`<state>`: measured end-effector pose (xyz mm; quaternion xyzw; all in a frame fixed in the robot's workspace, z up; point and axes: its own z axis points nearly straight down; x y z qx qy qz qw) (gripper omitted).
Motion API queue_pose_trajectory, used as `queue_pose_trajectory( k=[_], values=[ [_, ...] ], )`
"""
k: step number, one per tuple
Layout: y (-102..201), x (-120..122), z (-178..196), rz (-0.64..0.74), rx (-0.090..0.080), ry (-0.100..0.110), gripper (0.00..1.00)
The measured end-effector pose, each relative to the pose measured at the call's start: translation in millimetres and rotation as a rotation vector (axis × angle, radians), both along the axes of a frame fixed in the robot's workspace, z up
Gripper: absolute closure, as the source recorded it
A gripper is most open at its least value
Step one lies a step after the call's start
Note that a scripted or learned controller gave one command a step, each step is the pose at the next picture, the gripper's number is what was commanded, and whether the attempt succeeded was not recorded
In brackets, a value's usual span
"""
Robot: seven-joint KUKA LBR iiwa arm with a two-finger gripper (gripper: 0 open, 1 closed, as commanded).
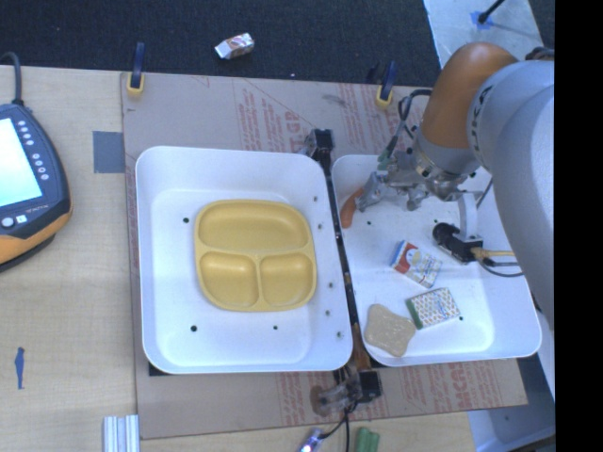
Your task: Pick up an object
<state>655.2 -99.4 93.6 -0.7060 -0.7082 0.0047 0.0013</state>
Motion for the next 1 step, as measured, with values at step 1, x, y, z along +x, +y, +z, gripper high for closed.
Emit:
queue_pose_trajectory(
  k=[1],
  values=[
    [-7.6,-0.2,-1.7,-0.001,0.005,0.0,0.0]
  ],
)
